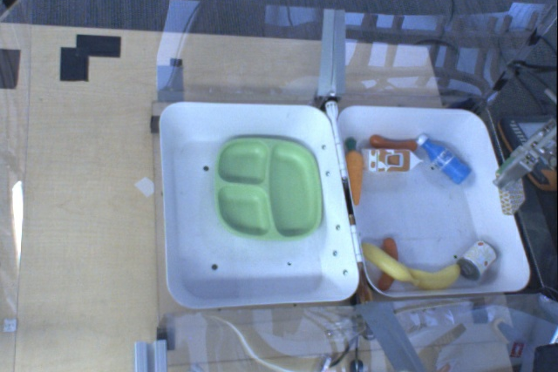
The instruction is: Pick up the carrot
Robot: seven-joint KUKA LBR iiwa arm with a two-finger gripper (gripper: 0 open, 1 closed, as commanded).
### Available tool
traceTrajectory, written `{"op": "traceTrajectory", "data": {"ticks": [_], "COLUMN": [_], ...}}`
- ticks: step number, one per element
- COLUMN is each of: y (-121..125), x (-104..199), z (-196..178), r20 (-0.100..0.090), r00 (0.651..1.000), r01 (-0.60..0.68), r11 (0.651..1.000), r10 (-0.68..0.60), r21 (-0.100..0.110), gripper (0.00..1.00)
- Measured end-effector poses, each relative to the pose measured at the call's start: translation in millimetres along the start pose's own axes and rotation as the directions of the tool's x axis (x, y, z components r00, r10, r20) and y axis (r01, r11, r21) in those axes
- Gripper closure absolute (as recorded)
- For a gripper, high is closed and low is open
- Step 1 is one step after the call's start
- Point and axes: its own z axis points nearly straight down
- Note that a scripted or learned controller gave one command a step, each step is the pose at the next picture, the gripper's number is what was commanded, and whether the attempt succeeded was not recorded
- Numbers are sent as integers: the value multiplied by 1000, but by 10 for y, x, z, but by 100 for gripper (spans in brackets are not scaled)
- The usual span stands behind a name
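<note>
gripper (521,174) – cut off at right edge, finger state unclear | small orange-red item (390,248) – half hidden behind banana (410,271)

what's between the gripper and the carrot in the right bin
In the camera view, the blue bottle and the small white carton lie between the gripper at the right rim and the carrot by the left wall.

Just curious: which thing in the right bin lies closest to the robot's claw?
The small can in the bin's near right corner; the blue bottle and banana lie farther from the gripper.
</note>
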Motion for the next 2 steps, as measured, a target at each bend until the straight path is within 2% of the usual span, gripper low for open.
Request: {"op": "traceTrajectory", "data": {"ticks": [1,2], "y": [656,69], "x": [-603,-65], "z": [714,879], "r20": [-1,-2], "r00": [978,855], "r01": [208,519], "r11": [978,855], "r10": [-208,-519], "r21": [0,0], "gripper": [100,100]}}
